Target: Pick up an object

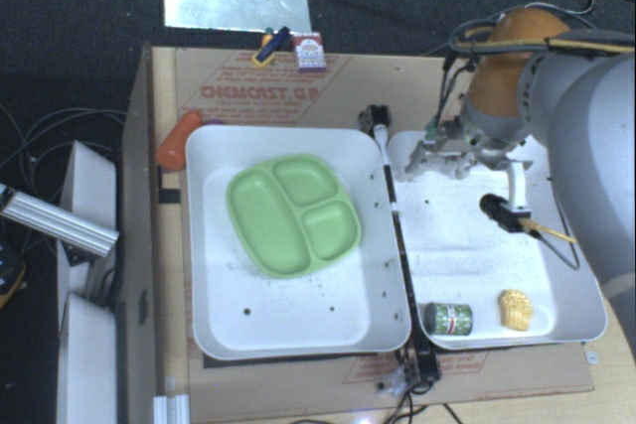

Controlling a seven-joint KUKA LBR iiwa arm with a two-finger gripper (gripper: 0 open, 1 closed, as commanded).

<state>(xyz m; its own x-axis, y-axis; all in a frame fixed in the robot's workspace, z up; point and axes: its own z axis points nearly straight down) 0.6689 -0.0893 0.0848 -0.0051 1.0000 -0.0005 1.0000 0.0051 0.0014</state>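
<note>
A green can lies on its side at the near left corner of the right bin. A small yellow ridged object sits just to its right, near the front wall. My gripper hangs low over the far left part of the right bin, well away from both items, with nothing seen in it. A green divided plate lies in the middle of the left bin.
An orange object rests outside the left bin's far left corner. A small red and white box and a yellow and blue item lie on the cardboard behind the bins. The divider runs between the bins.
</note>
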